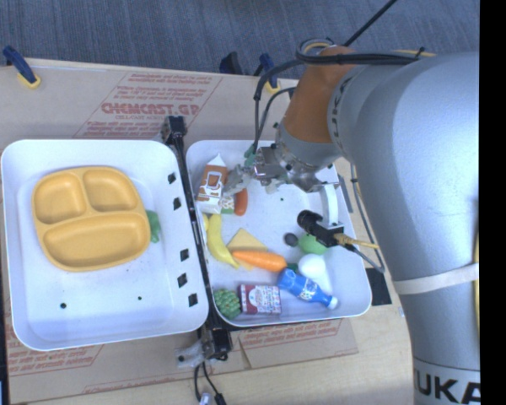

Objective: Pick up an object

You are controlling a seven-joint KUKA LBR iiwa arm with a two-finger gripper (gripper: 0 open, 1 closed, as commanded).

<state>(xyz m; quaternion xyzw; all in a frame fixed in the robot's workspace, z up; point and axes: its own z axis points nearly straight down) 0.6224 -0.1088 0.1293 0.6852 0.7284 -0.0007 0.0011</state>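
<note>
My gripper (235, 194) reaches down into the far left part of the right bin (352, 287). Its tip is right at a small red item (241, 202) and just right of a small orange and white carton (211, 184). I cannot make out whether anything is held. A yellow banana (218, 241) lies just below the gripper along the bin's left wall. Near it are a pale yellow cheese wedge (247, 240) and an orange carrot (260, 260).
Toward the right bin's near side lie a blue bottle (308, 288), a white egg (314, 268), a green item (314, 245), a red box (260, 298) and green peas (227, 302). The left bin (34, 310) holds a yellow divided tray (88, 218) with a green piece (154, 226) beside it.
</note>
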